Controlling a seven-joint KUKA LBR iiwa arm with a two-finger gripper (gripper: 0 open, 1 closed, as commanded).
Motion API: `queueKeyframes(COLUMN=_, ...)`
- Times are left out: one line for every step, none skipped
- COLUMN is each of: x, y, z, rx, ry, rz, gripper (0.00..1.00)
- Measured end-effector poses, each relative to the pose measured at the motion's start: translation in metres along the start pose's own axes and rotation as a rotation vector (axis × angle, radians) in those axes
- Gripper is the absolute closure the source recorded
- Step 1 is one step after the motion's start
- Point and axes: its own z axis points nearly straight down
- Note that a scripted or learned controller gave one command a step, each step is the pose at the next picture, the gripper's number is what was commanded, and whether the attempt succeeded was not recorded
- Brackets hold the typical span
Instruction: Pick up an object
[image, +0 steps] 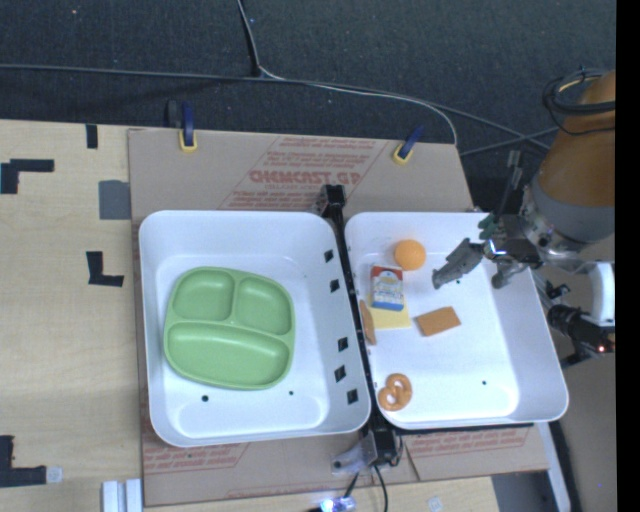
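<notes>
The right bin holds an orange ball, a red and white carton lying over a yellow block, a flat tan cracker and a pretzel. My gripper hovers over the bin's upper right part, to the right of the ball and above the cracker. Its two dark fingers are spread open and nothing sits between them.
The left bin contains a green divided plate. A black clip strip runs along the seam between the bins. Both bins rest on a cardboard sheet clamped at the back, with cables crossing behind.
</notes>
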Motion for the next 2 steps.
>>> queueKeyframes(x=0.001, y=-0.01, z=0.051, rx=0.004, ry=0.0, rz=0.002, gripper=0.0)
queueKeyframes(x=0.002, y=-0.018, z=0.109, rx=0.001, ry=0.0, rz=0.0, gripper=0.0)
